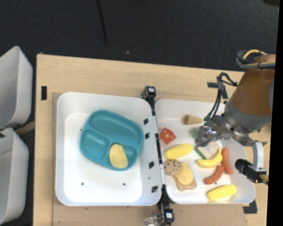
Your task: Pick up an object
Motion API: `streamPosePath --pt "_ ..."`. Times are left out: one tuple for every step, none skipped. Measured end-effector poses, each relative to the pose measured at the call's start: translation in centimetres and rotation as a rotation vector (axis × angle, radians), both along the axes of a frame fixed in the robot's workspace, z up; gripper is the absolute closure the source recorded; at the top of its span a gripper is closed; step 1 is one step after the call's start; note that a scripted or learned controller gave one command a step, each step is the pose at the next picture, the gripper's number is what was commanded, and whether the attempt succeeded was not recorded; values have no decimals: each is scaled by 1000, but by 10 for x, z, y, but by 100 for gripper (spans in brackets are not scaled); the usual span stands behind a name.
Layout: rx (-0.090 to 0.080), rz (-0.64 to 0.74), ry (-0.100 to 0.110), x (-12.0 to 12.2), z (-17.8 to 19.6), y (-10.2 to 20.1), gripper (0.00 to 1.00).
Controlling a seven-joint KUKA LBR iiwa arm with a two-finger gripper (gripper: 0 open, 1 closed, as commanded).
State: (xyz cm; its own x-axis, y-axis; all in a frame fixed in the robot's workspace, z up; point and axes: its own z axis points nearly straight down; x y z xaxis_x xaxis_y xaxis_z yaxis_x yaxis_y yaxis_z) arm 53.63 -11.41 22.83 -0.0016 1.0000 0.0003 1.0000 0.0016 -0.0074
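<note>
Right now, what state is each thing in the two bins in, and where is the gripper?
Gripper: low over right bin, among the toys.
Blue plate: flat in left bin.
Yellow piece: lying in a plate compartment.
Corn: lying in right bin.
Cookie: resting against tan bread piece.
Lemon: lying near right bin's front edge.

The bench (110,77) carries two white bins side by side. In the left bin (66,177) lies a blue divided plate (104,134), and a yellow oval piece (118,156) rests in the plate's compartment nearest the bin's front edge. In the right bin (180,110) are toy foods: a cone (192,120) near the back edge, a red piece (167,135), a corn cob (179,150), a cookie (172,167), a banana (210,161), two sausages (214,175) and a yellow piece (221,192) by the front right corner. The gripper (208,137) hangs low over the bin's middle, near a green piece (196,133).
</note>
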Motion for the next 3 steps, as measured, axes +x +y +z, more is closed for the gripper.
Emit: streamPosePath --pt "2 5 -2 -19 10 46 100" --pt "0 -4 -2 -27 16 41 100" --pt "0 -10 1 -24 3 42 100"
